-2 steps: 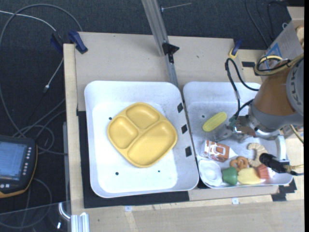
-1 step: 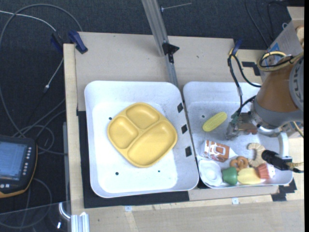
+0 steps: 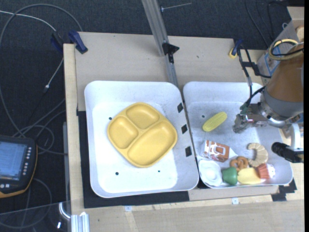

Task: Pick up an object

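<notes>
So on the far left there's a tablet (image 3: pixel 14 164) lying off the bench, screen lit, with cables looping around it on the dark floor. Two blue clamps (image 3: pixel 77 41) sit at the bench's top left corner.

The left bin (image 3: pixel 96 178) has just a yellow tray (image 3: pixel 142 134) in it, three compartments, turned at an angle, sitting roughly in the middle. A metal pole (image 3: pixel 157 21) comes down from the top and ends at the gap between the bins.

The right bin (image 3: pixel 212 93) is where all the stuff is. A corn cob (image 3: pixel 214 121) lies by itself in the upper middle, tilted. Below it is a small red and white carton (image 3: pixel 216 151). Along the bottom edge things are bunched up: a white dish (image 3: pixel 209 172), a green thing (image 3: pixel 230 176) touching it, a pretzel (image 3: pixel 239 162) just above that, something yellow (image 3: pixel 249 177), then a red and white item (image 3: pixel 264 170) I can't make out. A croissant (image 3: pixel 258 152) sits just above that cluster.

The gripper (image 3: pixel 243 121) is over the right bin, just right of the corn, apart from it. Nothing looks to be between its fingers, but how far open they are I honestly can't tell, too small and cluttered. The arm (image 3: pixel 285 88) comes in from the right.
</notes>
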`<state>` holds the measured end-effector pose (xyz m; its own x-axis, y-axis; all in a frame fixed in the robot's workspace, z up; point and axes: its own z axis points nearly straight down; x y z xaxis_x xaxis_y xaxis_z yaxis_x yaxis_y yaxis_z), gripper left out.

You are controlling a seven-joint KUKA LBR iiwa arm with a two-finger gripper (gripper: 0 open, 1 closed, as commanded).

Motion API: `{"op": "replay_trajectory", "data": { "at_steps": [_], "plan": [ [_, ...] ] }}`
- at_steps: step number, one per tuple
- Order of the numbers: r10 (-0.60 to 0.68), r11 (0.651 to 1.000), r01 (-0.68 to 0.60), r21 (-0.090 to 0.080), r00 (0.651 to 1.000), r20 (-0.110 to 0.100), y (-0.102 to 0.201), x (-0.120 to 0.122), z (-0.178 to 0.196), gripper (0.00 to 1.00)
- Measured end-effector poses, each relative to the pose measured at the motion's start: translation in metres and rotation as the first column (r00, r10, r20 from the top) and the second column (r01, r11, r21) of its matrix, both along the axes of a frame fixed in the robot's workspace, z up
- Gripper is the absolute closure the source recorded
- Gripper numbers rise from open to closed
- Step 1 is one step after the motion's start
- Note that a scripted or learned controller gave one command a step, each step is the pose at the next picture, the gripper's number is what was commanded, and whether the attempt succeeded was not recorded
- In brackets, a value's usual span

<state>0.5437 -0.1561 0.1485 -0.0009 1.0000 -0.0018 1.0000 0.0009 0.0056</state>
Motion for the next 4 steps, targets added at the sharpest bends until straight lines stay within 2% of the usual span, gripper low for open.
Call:
{"op": "replay_trajectory", "data": {
  "at_steps": [1, 2, 3, 4],
  "plan": [
    [0.001, 1.000, -0.001, -0.001, 1.000, 0.003, 0.000, 0.005, 0.065, 1.00],
    [0.001, 1.000, -0.001, 0.000, 1.000, 0.000, 0.000, 0.006, 0.090, 1.00],
    [0.006, 1.000, -0.006, 0.006, 1.000, -0.008, 0.056, 0.006, 0.081, 1.00],
    [0.007, 1.000, -0.007, 0.005, 1.000, -0.003, 0.117, 0.010, 0.091, 1.00]
  ]
}}
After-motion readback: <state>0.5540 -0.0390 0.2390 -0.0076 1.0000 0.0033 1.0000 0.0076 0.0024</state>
